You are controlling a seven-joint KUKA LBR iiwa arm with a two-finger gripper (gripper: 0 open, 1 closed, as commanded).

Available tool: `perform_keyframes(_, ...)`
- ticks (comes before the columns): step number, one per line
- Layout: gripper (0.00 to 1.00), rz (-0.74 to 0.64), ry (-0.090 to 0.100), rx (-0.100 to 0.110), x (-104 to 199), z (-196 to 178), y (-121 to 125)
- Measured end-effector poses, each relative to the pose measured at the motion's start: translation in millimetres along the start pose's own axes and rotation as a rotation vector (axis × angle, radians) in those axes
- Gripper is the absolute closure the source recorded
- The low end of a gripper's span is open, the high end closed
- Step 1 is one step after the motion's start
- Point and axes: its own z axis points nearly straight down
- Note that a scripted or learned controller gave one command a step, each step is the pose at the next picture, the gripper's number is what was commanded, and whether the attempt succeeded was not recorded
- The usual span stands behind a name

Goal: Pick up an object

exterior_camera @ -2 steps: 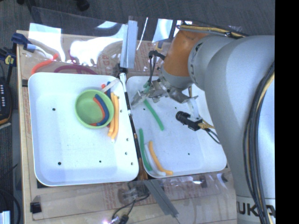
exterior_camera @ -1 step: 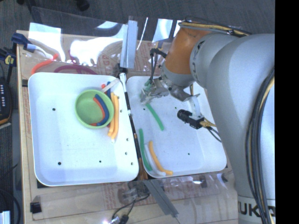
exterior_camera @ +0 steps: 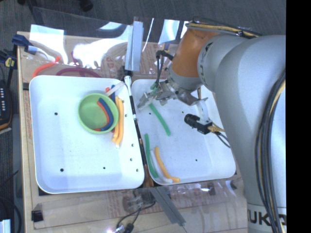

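Observation:
My gripper hangs over the upper left part of the right bin, its fingers pointing left toward the divider. A green strip lies slanted just below and to the right of the fingertips. Lower in the same bin an orange strip and another green strip lie close to the left wall. In the left bin a green bowl holds red and blue curved pieces, with an orange strip beside its right rim.
A black cable connector dangles from the wrist over the right bin's middle. The big grey arm covers the right side. Clear plastic sheets and a red ring lie behind the left bin.

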Motion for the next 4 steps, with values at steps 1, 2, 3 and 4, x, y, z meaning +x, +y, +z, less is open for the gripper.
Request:
perform_keyframes(1, 0.00, -0.013, 0.006, 0.004, -6, 24, -50)
perform_keyframes(2, 1.00, -0.015, 0.001, 0.002, -8, 12, -50)
perform_keyframes(3, 1.00, 0.283, 0.006, 0.003, 51, -77, -26)
perform_keyframes(4, 0.00, 0.284, 0.006, 0.003, 51, -77, -27)
